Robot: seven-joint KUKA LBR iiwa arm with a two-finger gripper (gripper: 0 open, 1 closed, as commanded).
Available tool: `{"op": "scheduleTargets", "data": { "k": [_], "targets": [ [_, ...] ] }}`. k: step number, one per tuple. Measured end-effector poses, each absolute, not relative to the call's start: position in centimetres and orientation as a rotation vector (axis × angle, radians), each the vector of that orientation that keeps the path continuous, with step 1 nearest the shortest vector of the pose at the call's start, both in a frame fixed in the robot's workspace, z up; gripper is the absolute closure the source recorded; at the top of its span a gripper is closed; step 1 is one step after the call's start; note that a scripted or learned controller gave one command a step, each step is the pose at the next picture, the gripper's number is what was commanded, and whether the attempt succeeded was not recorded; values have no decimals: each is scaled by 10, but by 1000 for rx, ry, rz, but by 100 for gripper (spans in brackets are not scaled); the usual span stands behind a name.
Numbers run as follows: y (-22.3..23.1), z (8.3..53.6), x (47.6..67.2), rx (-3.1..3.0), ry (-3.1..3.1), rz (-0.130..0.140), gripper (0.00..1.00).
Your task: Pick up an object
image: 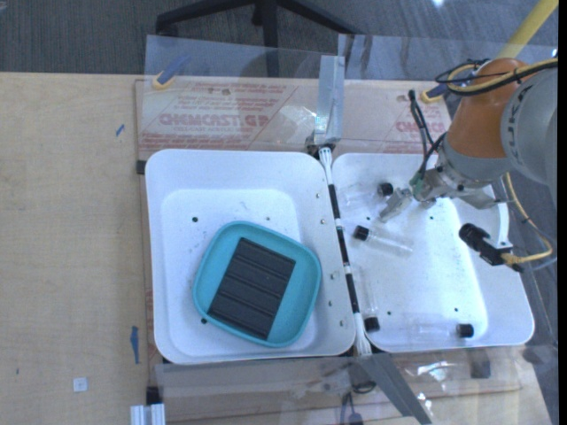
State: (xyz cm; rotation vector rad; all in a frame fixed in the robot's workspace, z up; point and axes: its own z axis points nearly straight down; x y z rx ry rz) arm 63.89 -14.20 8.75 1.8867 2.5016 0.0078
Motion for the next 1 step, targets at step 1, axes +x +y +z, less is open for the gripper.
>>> {"op": "scheduleTargets", "data": {
  "k": [1],
  "targets": [
    [-107, 88, 636, 1810, 2561, 5, 0]
  ]
}}
